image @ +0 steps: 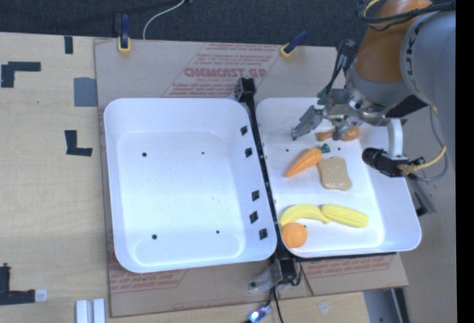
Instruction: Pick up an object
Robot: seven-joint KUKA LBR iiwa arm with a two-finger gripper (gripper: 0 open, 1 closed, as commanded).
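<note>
Toy carrot [304, 161] lying in right bin [396, 240], just beside tan bread slice [335, 174]; banana [305, 213], corn [345, 215] and orange [295, 235] nearer front. End effector [324, 124] above back of bin, fingers spread, pinching nothing. Best to descend straight over one item, straddling narrow axis, clear of neighbours.

Two bins side by side on a bench, the gripper over the right one.

The left bin [178, 188] lies at nine o'clock of the right bin [392, 229]. In the right bin, the carrot [304, 161] sits centrally, the bread slice [335, 174] just at its three o'clock, the banana [305, 213] and corn cob [344, 215] at six o'clock, the round fruit [295, 235] touching the banana. The gripper [324, 126] hangs at the carrot's twelve o'clock.
</note>
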